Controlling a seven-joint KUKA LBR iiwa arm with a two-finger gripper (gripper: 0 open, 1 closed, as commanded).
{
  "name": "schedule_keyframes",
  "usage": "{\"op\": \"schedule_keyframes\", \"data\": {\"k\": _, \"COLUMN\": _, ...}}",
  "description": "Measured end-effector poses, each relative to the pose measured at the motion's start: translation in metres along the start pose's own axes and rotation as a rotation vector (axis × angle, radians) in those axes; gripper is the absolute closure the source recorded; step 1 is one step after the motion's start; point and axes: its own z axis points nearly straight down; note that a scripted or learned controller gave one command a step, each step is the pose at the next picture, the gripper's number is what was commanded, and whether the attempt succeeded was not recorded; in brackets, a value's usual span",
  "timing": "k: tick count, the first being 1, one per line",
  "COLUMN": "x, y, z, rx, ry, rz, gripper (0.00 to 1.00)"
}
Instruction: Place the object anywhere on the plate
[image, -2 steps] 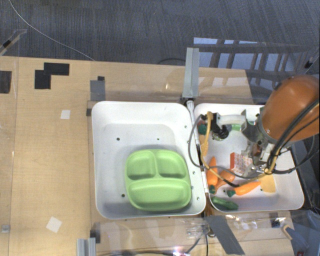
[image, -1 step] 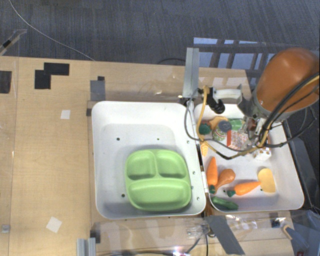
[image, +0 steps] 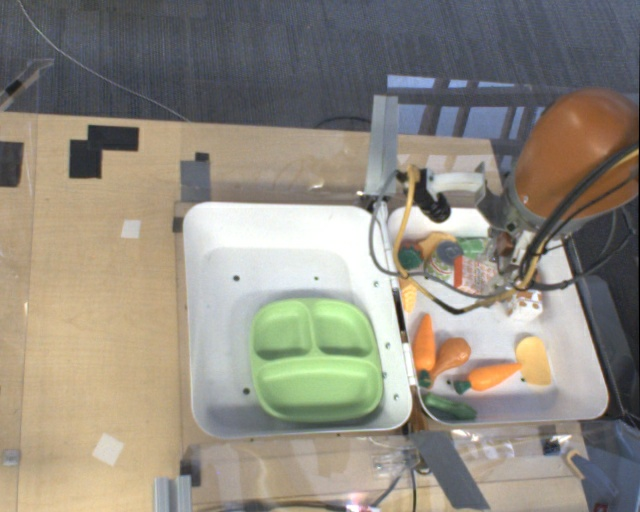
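Camera view: gripper (image: 478, 268) down among the toys in the right bin (image: 580, 400), picking stage.
Can't tell its finger state; next it needs a grab, then over to the green plate (image: 316, 360).

Left of the gripper (image: 500, 262) spreads a pale wooden table (image: 90, 330) with black squares (image: 100, 148) — beyond it, dark grey carpet (image: 250, 50) crossed by a thin cable (image: 110, 78).

Robotics lab, wooden bench (image: 90, 330) with two white bins (image: 215, 330), cabling (image: 385, 245), grey carpet (image: 250, 50)
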Motion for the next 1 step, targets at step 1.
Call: {"op": "schedule_keyframes", "data": {"k": 1, "x": -0.0281, "y": 0.0036, "z": 0.0168, "rx": -0.003, "ry": -0.006, "rz": 0.005, "gripper": 1.00}}
